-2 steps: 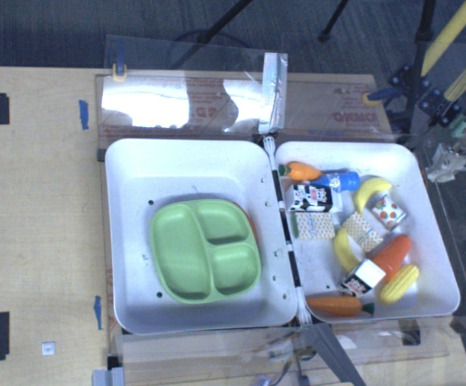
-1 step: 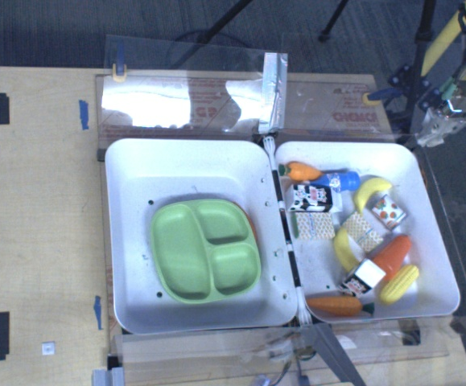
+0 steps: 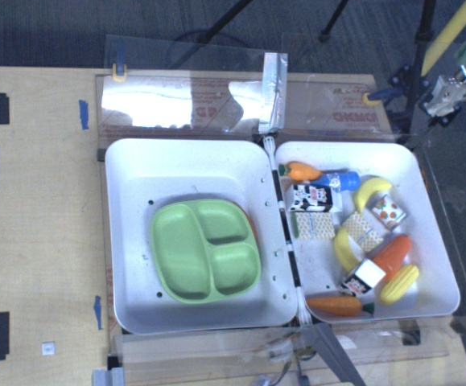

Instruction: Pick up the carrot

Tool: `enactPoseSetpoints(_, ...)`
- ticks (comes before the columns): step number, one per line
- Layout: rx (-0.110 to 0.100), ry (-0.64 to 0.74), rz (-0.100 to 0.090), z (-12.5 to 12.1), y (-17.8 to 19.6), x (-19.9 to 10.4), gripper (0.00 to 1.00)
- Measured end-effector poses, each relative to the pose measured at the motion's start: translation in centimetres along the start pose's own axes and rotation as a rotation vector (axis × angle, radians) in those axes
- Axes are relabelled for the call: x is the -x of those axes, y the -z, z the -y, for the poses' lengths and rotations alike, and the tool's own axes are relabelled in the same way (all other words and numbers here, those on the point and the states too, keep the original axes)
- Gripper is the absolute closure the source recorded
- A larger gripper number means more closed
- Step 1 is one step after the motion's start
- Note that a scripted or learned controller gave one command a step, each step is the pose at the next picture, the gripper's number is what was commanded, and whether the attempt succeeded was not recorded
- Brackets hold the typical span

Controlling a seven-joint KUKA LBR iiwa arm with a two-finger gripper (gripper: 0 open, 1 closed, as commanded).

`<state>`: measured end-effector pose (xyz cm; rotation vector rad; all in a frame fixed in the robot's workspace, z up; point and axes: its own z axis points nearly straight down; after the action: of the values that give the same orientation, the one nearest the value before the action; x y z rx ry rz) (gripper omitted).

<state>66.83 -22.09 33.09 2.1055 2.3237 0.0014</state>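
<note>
Inspection of my own hardware: my gripper (image 3: 448,95) is at the upper right of the camera view, close to the frame's right edge. It shows as a small, pale grey metallic assembly, set at a tilt. My arm leaves the frame rightward there. Detail is too small to judge further.

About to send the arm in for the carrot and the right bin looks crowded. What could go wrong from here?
Two carrot-like items could confuse targeting: one at the near edge and a smaller one at the far left corner.
The near carrot lies against the right bin's wall, so a finger may likely strike the rim.
A small box and an orange-red piece lie close by and may get nudged.
</note>
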Motion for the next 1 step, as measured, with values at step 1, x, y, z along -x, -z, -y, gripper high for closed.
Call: enactPoseSetpoints(1,0.005,0.005,0.004,-0.20,1.15,-0.20,1.00)
